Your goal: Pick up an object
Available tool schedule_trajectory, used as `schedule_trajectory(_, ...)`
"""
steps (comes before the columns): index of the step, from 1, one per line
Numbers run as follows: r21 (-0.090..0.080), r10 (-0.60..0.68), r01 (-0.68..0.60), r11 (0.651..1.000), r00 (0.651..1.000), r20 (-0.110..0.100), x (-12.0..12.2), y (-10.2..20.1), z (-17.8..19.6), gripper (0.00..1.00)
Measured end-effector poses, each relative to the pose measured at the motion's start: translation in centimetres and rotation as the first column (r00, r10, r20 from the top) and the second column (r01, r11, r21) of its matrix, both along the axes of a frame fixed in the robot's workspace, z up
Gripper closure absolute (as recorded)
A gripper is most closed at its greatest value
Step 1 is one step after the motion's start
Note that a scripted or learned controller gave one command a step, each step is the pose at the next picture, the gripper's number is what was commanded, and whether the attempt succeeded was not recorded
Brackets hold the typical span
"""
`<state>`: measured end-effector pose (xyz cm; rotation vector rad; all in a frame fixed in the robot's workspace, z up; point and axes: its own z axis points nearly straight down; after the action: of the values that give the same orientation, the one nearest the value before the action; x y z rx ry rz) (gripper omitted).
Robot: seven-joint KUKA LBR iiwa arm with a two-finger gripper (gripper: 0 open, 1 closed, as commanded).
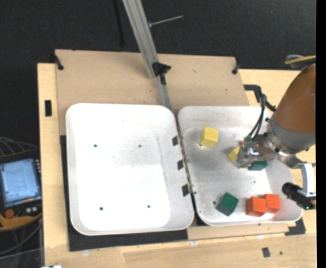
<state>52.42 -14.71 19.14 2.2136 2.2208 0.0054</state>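
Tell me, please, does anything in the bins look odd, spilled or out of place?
Nothing stands out. The yellow cube, green block and orange blocks lie loose inside the right bin.

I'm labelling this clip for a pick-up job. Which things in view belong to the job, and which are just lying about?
Job:
- gripper
- yellow cube
- yellow piece at the gripper
- green block
- orange blocks
- right bin

Lying about:
- left bin
- handheld pendant
- metal post

Bright, even overhead light, soft shadows, white bins (118, 113) glaring, slight blur.
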Motion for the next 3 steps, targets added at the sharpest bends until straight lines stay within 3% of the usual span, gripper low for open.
schedule_trajectory(1, -0.001, 0.000, 0.000, 1.000, 1.000, -0.001, 0.2, -0.1, 5.1, 1.00)
schedule_trajectory(3, 0.003, 0.004, -0.004, 1.000, 1.000, -0.005, 1.0, 9.9, 3.8, 1.00)
